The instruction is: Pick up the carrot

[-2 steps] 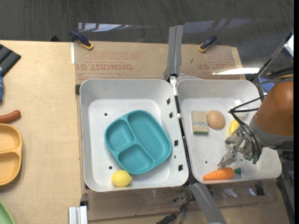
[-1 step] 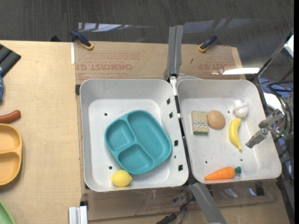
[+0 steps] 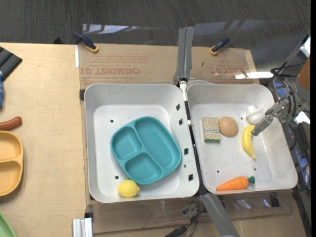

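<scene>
We see two white bins side by side on the bench. The carrot (image 3: 233, 183) lies at the near edge of the right bin (image 3: 276, 179), untouched. Our gripper (image 3: 258, 127) hovers at the bin's far right, just above the banana (image 3: 248, 141), and holds nothing. We judge the approach is just starting: next, move toward the near edge and descend over the carrot

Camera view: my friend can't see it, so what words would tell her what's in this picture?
An orange carrot lies at the near edge of the right white bin, while the robot's gripper hovers farther back by a yellow banana. The left white bin holds a teal divided plate and a yellow lemon.
</scene>
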Robot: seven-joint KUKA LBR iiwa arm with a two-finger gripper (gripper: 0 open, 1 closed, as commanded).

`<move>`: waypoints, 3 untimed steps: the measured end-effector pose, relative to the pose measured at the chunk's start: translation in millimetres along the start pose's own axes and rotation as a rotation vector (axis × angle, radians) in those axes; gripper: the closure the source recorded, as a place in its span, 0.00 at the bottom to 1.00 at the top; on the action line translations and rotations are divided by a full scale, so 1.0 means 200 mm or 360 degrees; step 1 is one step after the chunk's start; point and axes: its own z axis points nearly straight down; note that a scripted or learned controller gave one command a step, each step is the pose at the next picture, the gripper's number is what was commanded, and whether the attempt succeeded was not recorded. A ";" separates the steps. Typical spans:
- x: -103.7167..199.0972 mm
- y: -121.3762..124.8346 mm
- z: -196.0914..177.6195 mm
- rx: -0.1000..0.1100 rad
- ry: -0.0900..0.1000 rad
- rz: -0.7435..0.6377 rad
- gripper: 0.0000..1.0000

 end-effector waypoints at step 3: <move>0.30 -0.33 -0.12 -0.0001 -0.0002 -0.0723 0.00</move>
